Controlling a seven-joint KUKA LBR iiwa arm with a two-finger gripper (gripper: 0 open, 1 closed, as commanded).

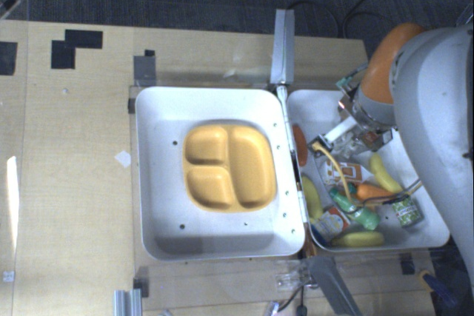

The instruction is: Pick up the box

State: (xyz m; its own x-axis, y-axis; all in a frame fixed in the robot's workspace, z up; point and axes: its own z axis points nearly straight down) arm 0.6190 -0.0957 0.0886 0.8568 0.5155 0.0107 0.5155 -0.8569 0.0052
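Where the wooden bench (67, 159) meets the right side of the view, the bulky grey robot arm (437, 129) leans in over the right-hand shallow white plastic bin (318, 103), its orange band (386, 66) sitting above the wrist. The arm bends downward and to the left, so the gripper (361, 138) hangs low over the upper middle of that bin. Whether the claw is apart or together cannot be told, and nothing is seen held in it.

The left-hand shallow white plastic bin (159, 159) holds a yellow three-compartment plastic tray (228, 165), lying flat near its centre.

The small flat white cardboard box with orange print (345, 174) lies on the floor of the right bin, just below and left of the gripper, apart from it as far as can be seen. Around the box lie a yellow banana (384, 171), a second yellow banana (311, 197), a third yellow banana (359, 239), a red sausage (299, 144) by the left wall, an orange carrot (374, 192), a green bottle (357, 208) and a small green-labelled tin (406, 212).
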